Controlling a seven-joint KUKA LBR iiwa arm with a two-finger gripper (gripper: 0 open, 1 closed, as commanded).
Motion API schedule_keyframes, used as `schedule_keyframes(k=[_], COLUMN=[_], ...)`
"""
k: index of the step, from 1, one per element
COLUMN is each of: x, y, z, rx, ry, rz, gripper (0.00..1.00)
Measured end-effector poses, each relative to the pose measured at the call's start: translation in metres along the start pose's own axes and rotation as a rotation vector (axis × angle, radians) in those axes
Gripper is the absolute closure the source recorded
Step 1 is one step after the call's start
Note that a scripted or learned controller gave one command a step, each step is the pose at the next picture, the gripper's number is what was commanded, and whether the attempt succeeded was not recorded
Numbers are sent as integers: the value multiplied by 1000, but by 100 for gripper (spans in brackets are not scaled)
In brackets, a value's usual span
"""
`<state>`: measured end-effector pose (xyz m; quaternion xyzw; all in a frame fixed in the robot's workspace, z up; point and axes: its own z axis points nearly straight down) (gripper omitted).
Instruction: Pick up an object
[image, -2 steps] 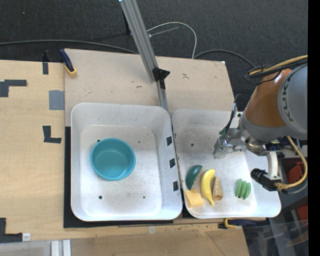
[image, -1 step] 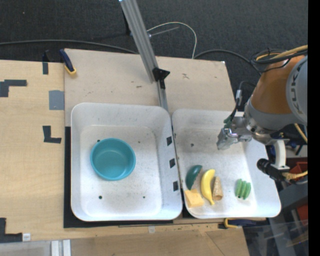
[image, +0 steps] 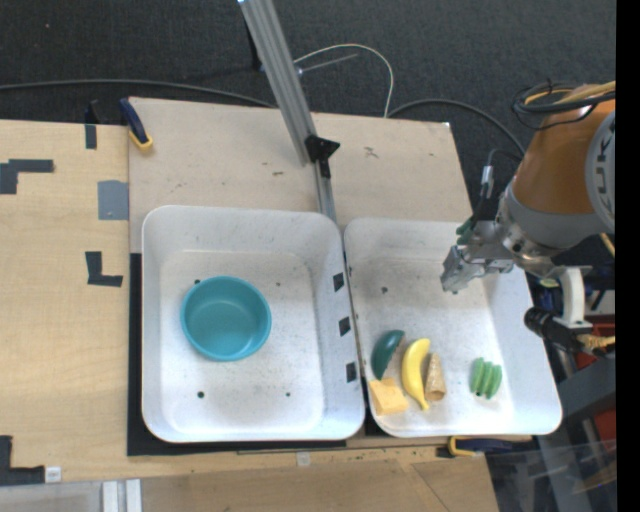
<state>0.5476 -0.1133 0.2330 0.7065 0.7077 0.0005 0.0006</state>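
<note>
And here's the gripper (image: 456, 278), hanging over the upper right part of the right bin (image: 400, 245), the grey arm with its orange band (image: 565, 160) reaching in from the right edge; whether it is spread or pressed together I cannot tell from this slant, and nothing shows between its tips. Below it, well apart, the objects sit along the bin's near side: a green pea pod (image: 486, 378) off to the right by itself, then a yellow banana (image: 415, 372) standing lengthwise, with a tan cone-like piece (image: 436, 377) touching its right side. Just left of the banana lies a dark green leaf-shaped item (image: 386, 352), and under that, a yellow-orange block (image: 388, 397) right at the bin's near left corner. Over in the left bin (image: 160, 300), a teal bowl (image: 226, 318) sits upright, left of centre, all alone.
</note>
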Motion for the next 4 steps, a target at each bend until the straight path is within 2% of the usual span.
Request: schedule_keyframes(k=[2,4], x=[102,206], y=[28,31], z=[14,-2], rx=[4,3], ry=[2,2], rz=[-5,-6], gripper=[100,100])
